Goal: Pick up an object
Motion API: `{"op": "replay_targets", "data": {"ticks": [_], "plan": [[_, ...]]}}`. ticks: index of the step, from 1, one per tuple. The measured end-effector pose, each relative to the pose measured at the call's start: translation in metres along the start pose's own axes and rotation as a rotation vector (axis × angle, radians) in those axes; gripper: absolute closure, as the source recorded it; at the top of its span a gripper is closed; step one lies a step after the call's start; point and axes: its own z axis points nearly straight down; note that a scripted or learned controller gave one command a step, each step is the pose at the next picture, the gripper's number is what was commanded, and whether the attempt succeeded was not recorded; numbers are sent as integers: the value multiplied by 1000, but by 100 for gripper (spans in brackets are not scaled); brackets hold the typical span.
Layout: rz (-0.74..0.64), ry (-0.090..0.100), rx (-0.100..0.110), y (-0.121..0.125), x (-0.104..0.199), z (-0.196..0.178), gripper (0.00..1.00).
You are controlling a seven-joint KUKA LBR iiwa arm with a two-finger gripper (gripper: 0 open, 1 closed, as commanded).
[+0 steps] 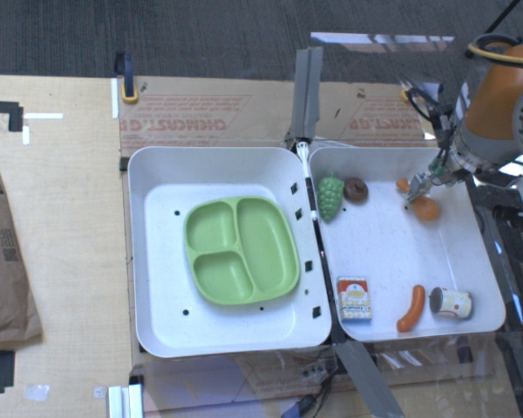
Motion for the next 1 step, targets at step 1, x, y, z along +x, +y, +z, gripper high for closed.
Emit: {"op": "replay_targets", "data": {"ticks": [1], "plan": [[89,-2,-1,33,58,-105,100]]}}
